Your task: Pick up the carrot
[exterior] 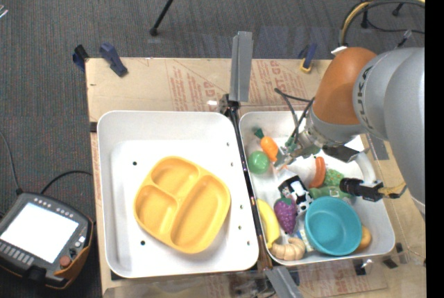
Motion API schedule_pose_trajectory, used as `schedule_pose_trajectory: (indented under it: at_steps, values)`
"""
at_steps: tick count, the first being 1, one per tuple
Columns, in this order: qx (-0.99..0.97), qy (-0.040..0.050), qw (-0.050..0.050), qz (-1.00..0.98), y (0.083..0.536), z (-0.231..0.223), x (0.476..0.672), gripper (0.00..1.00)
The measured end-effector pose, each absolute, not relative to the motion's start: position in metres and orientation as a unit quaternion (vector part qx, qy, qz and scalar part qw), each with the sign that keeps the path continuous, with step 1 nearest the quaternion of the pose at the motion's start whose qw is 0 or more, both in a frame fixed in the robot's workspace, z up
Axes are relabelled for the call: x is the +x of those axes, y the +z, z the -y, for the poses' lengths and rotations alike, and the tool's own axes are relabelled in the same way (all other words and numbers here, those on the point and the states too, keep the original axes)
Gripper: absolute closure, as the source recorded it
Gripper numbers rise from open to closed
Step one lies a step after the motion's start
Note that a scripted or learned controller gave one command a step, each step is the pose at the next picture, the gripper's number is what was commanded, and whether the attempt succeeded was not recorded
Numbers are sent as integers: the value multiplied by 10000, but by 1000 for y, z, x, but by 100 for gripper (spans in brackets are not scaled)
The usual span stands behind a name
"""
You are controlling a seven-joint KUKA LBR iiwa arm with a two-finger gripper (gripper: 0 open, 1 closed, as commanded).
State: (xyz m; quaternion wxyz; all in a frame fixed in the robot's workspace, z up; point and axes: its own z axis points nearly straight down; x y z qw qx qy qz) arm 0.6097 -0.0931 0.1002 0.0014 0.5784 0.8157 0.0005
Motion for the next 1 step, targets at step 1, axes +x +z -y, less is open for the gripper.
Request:
schedule_pose_trajectory:
  at_steps: [1]
  values:
    - [5882, -3, 19, -8087, 191, 18, 606, 100]
